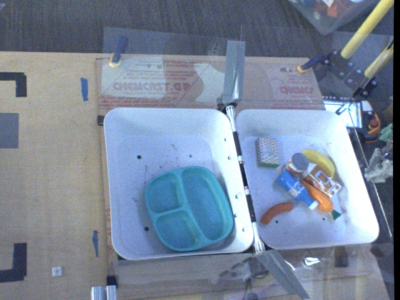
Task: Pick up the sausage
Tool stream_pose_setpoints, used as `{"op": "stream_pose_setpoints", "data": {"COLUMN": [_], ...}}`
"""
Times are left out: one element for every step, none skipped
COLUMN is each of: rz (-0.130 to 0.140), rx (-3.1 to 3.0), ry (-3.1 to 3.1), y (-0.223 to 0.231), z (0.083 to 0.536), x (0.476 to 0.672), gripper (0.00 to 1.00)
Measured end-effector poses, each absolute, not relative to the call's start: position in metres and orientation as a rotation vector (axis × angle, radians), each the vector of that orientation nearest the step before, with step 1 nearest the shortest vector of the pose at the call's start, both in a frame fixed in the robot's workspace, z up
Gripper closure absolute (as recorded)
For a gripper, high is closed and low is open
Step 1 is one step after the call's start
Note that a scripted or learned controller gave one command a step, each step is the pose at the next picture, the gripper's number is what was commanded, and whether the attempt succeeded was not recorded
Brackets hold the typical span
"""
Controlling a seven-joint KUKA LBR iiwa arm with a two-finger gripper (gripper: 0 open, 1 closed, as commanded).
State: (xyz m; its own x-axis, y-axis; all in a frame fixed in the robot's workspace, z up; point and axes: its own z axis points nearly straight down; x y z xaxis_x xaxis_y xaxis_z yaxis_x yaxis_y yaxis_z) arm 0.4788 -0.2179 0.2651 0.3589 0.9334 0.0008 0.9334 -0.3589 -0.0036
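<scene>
One small orange-brown sausage (276, 212) is lying in the right white bin (356, 230), near its front-left corner, just apart from the clutter. I cannot tell the claw's state; descending across its narrow width seems wisest.

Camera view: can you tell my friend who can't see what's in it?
A small orange-brown sausage lies in the right white bin, near a yellow banana, a carrot and small packages. The left white bin holds a teal divided plastic tray.
</scene>
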Motion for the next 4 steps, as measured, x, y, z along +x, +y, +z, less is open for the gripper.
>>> {"op": "stream_pose_setpoints", "data": {"rz": [0.001, 0.001, 0.001, 0.002], "rx": [-2.637, -2.639, -2.641, -2.683], "ry": [-1.700, -1.701, -1.702, -1.630], "y": [-0.214, -0.214, -0.215, -0.212], "z": [0.254, 0.263, 0.273, 0.247], "x": [0.479, 0.480, 0.480, 0.480], "gripper": [1.00, 1.00, 1.00, 1.00]}}
